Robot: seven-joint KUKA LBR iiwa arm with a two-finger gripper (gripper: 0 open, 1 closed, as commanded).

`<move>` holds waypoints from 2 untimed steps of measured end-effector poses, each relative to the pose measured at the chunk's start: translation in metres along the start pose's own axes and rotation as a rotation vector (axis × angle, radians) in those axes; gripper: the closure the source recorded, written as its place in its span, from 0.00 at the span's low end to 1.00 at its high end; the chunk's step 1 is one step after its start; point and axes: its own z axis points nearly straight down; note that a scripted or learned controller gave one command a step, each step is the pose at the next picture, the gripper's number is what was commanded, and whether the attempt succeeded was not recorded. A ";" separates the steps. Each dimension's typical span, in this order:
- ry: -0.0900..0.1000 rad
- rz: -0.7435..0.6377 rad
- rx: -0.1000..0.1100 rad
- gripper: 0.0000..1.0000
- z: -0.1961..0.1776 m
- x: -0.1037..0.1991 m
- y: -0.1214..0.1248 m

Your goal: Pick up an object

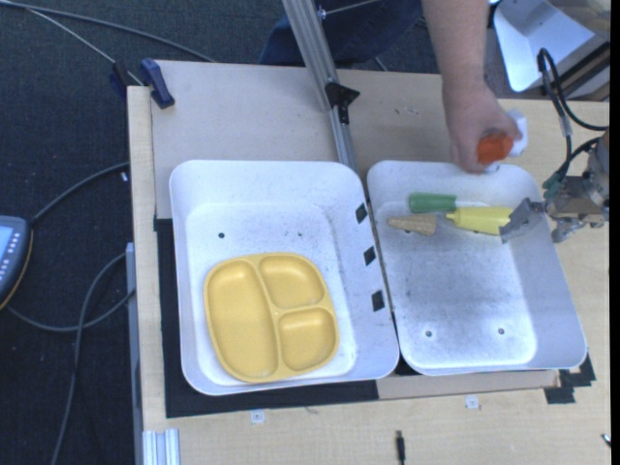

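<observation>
The right bin holds three things along its far side: a green cylinder, a yellow object and a small tan piece. My gripper sits at the bin's right far rim, just right of the yellow object, with a dark grey part reaching toward that object's end. Nothing is seen held in it. A person's hand reaches down over the far rim of the right bin, holding an orange object.
In the left bin lies a yellow divided tray. A slanted metal pole ends between the bins at the far side. A blue clamp sits at the bench's far left corner. Cables hang at the right.
</observation>
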 end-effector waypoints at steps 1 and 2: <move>0.002 0.001 0.005 0.00 0.043 0.001 -0.003; 0.003 0.000 0.005 0.00 0.086 0.005 -0.001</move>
